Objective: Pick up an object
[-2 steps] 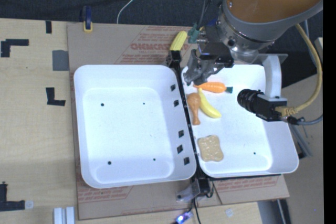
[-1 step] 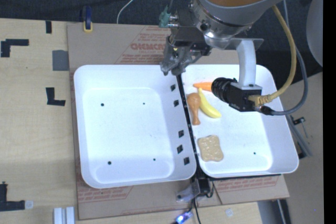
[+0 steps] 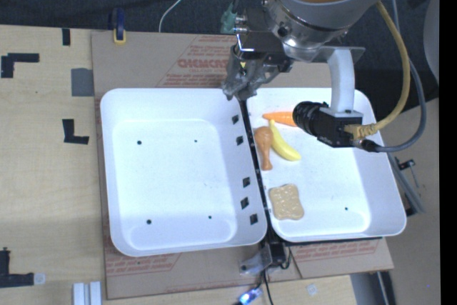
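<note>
the two-finger gripper (image 3: 235, 88) hangs over the far end of the divider where the two shallow white bins meet, at the far left corner of the right-hand white bin (image 3: 357, 218). whether its claw is released or clenched cannot be told from this slant, and nothing can be seen caught in it, so the pick looks not yet made.

the things to pick all lie in the right-hand bin, toward its left wall. a small orange plastic carrot (image 3: 280, 118) lies nearest the far edge, partly behind the black camera-like unit (image 3: 323, 123) on the arm. just nearer, a yellow plastic banana (image 3: 283, 146) lies aslant, touching or almost touching a tan plastic drumstick (image 3: 263, 144) that runs along the left wall. a flat beige cracker-shaped piece (image 3: 287, 201) sits apart, toward the near edge. the left-hand white bin (image 3: 121, 225) shows only its black dots.

the main risk, as i judge it, is the rim: a descent from here could land on the divider or the bin wall rather than on a toy. the banana and drumstick lying so close together could mean a grab that pushes one aside or pinches both badly. the drumstick's place against the wall leaves little room beside it. the flat piece may be too low to catch, and smooth curved plastic could slip out on the lift.
</note>
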Controlling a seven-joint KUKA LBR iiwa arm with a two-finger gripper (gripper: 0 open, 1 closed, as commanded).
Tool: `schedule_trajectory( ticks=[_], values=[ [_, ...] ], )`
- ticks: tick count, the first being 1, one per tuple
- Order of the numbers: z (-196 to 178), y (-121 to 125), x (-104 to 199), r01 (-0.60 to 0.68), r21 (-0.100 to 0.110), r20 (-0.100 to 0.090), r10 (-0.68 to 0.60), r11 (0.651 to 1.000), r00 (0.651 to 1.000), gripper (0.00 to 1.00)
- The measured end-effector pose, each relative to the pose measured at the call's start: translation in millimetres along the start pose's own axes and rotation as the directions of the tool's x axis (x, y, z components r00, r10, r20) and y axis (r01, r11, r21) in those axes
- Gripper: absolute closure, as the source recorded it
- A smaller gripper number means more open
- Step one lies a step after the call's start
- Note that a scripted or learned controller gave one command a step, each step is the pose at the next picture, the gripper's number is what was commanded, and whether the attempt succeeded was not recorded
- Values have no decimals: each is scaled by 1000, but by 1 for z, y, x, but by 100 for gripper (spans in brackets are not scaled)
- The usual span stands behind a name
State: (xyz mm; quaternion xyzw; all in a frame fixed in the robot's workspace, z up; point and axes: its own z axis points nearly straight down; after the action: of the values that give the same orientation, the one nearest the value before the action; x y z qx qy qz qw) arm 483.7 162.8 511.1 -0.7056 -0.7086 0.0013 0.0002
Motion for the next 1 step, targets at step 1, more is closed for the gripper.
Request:
schedule_trajectory(
  ticks=[1],
  values=[
    [-25, 0, 0, -3, -4, -1, 3, 1000, 1000, 100]
  ],
)
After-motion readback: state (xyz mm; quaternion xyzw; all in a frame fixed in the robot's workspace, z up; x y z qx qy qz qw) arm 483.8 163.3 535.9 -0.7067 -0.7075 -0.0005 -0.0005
